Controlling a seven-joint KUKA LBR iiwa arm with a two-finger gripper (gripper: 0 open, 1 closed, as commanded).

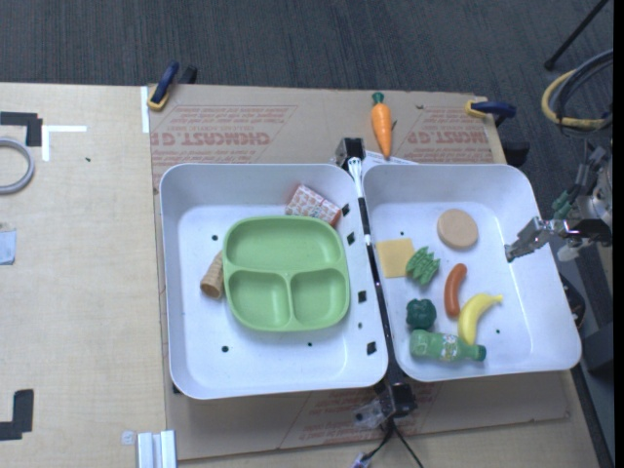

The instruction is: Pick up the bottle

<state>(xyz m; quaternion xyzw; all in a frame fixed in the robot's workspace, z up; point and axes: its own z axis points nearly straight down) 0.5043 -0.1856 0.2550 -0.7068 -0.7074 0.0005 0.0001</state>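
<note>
A small green plastic bottle (447,347) lies on its side near the front edge of the right white bin (517,195), its cap pointing toward the bin's right wall. Just behind it sit a dark green toy broccoli (420,313) and a yellow toy banana (477,315), the banana's lower end close to the bottle's cap end. Further back lie a red toy sausage (454,290), a leafy green toy vegetable (423,265), a pale yellow cheese square (395,257) and a round tan cookie-like disc (457,229).

In the left white bin (185,291), a light green three-compartment plate (287,272) fills the middle, with a tan cone-shaped toy (213,275) touching its left rim and a patterned red-and-white packet (313,204) behind it.

The robot's metal hand (531,236) hangs at the right bin's right wall, well apart from the bottle and holding nothing; how far its fingers are parted cannot be told.

An orange toy carrot (380,124) rests on the brown cardboard sheet (224,130) covering the surface, beyond the bins' far edge.
</note>
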